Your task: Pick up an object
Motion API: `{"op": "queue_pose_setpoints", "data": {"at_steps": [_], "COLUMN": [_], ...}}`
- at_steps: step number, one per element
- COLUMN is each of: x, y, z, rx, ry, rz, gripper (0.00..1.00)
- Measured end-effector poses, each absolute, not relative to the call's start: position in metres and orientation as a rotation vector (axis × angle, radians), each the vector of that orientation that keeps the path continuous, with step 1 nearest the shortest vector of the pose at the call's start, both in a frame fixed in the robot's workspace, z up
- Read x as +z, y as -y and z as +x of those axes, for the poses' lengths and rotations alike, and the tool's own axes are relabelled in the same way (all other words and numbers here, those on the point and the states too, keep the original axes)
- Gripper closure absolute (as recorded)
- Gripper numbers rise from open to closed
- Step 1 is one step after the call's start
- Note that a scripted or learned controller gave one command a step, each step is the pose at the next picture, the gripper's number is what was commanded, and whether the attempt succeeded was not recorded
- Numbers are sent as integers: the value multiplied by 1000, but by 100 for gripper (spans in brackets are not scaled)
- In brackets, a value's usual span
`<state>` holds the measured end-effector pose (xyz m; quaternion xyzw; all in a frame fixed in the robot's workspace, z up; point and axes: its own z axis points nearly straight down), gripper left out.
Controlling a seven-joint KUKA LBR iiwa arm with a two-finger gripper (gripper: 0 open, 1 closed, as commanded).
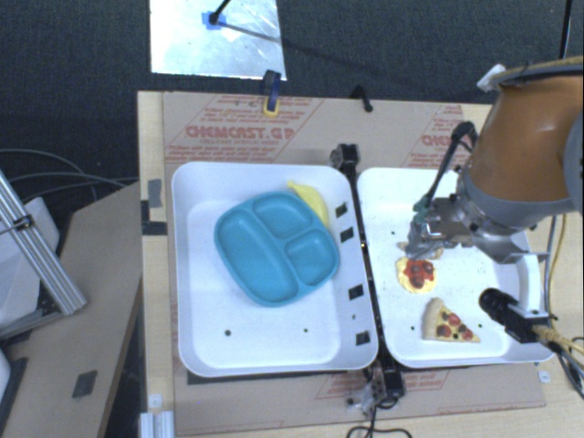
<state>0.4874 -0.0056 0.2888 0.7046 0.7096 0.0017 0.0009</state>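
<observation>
OK, gripper [427, 237] sits in right bin [388, 336], just above round pizza [416, 275], touching or nearly so. Finger state: can't tell. Pizza slice [446, 324] lies below the round pizza, near it but apart, close to bin's front wall. Left bin [205, 345] holds blue tray [276, 247], tilted, w/ yellow item [313, 199] poking out from under its upper right edge.

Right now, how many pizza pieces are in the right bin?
2. A round pizza piece lies mid-bin, just below the gripper; a pizza slice lies nearer the front edge of the right bin. The arm may hide more.
</observation>
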Motion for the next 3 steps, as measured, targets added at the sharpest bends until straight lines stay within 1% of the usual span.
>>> {"op": "queue_pose_setpoints", "data": {"at_steps": [1,2,3], "x": [302,371,408], "y": [-51,-85,-123], "z": [517,486,487], "rx": [6,12,6], "ry": [-2229,-2229,-2227], "rz": [2212,2209,2214], "gripper": [100,100,100]}}
